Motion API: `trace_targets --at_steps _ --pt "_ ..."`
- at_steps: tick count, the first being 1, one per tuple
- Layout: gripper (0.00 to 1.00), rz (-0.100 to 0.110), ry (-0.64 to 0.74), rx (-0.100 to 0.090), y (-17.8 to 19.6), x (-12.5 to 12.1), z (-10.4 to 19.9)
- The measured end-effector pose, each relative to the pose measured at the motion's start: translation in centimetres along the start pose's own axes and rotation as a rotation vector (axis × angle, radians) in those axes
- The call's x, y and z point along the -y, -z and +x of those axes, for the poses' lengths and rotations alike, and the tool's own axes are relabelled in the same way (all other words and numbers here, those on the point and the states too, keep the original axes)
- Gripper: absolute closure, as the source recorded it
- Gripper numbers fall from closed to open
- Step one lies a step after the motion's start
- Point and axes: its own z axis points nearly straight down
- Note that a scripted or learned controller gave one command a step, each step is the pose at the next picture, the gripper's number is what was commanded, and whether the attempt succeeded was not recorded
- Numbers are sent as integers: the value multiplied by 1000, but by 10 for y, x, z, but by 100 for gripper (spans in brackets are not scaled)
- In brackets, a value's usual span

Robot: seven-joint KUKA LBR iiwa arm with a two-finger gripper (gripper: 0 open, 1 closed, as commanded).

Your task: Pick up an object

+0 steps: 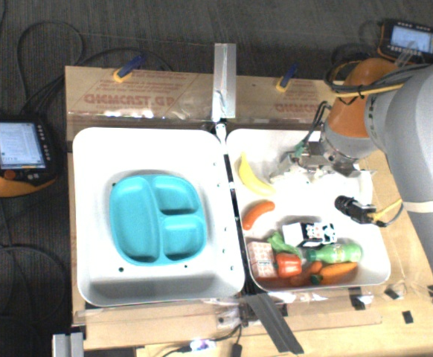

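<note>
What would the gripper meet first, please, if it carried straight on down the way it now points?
Probably bare floor of the right bin. The gripper sits over its upper part, pointing down and leftward. The banana lies just to the left and might be brushed instead; depth is hard to judge from this slanted view.

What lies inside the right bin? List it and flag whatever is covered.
The right bin holds a banana, an orange sausage-like piece, and a pile of toy food along its near wall. Items low in the pile are covered and cannot be identified.
</note>
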Motion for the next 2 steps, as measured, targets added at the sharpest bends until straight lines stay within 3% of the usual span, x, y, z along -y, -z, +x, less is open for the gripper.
trace_targets --at_steps 1,2 --pt "0 3 -49 -1 1 56 32" --pt "0 0 37 -2 3 144 49"
